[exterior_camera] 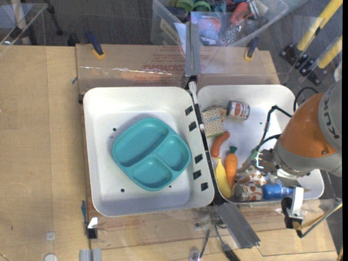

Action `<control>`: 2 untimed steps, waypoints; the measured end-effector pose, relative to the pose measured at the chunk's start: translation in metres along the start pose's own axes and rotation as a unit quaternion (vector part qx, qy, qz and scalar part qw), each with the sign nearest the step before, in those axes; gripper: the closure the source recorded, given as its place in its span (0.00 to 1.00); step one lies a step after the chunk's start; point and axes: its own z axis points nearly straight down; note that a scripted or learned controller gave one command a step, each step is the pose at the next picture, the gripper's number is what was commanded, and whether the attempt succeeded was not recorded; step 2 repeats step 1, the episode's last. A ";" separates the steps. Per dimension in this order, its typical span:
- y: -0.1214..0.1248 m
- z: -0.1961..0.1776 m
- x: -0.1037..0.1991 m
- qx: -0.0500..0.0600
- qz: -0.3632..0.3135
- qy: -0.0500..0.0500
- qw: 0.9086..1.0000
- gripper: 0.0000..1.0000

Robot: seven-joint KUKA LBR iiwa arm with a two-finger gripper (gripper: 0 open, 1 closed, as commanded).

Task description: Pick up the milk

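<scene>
Grey-orange arm low over right bin, jaws' state cannot tell, can label unreadable, teal plate left

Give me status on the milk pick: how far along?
Done: arm has reached into the right bin, wrist low over the clutter by the carrot. In hand: nothing visibly held. Left: grasp and lift; I can't tell which item is the milk.
</scene>
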 end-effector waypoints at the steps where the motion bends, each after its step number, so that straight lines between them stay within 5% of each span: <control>1: 0.003 -0.011 -0.004 -0.005 0.004 -0.003 1.000 1.00; 2: 0.003 -0.011 -0.004 -0.005 0.004 -0.003 1.000 1.00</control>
